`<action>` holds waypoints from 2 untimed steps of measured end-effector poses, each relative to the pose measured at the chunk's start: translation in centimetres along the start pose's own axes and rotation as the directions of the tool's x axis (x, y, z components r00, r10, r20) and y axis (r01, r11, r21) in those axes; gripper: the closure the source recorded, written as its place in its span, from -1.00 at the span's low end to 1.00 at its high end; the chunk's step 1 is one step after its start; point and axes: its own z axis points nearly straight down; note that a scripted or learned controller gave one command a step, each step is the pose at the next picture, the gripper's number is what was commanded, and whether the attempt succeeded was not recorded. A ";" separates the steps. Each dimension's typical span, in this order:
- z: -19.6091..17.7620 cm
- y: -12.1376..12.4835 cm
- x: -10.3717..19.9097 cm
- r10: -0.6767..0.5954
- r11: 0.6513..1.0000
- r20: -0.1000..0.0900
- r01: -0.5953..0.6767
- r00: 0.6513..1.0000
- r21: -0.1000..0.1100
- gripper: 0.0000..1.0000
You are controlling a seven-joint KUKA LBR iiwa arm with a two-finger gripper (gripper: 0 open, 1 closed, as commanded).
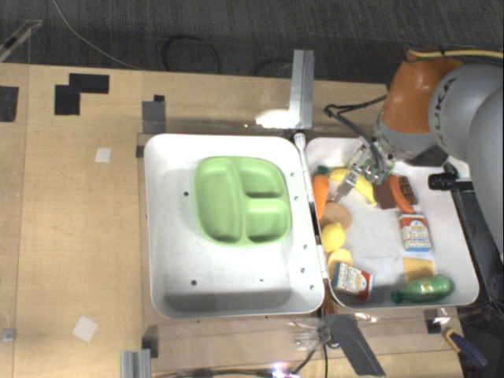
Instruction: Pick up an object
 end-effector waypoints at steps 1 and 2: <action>-1.4 0.4 -0.4 -0.009 1.000 0.024 0.010 1.000 -0.009 1.00; -10.2 7.4 5.8 -0.167 0.986 0.021 0.167 0.986 -0.008 1.00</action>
